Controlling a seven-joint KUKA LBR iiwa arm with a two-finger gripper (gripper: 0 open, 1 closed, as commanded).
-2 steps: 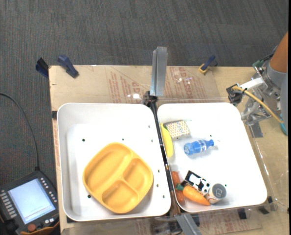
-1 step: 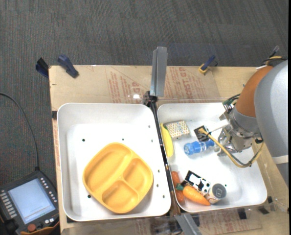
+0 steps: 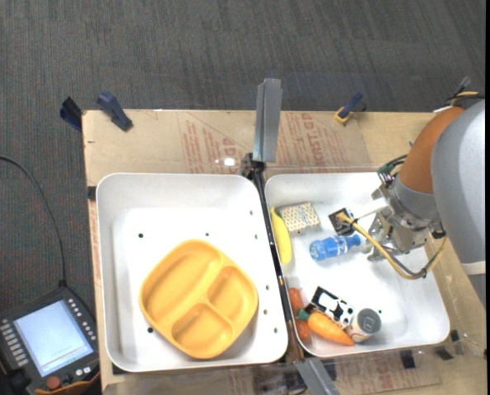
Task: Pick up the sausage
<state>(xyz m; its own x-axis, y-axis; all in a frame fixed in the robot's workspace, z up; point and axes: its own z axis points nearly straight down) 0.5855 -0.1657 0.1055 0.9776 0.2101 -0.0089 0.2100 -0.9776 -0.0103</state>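
- One gripper hangs over the right bin, just beside the bottle; I cannot tell whether it is released or clenched.
- Sausage lies toward the view's lower left of it, by the bin's left wall, long axis roughly along that wall.

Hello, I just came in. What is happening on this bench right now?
A robot arm reaches in from the right over the right bin, its gripper low beside a blue bottle. That bin also holds a carrot, a patterned block and a yellow item by its left wall. The left bin holds a yellow divided plate. Nothing looks lifted yet.
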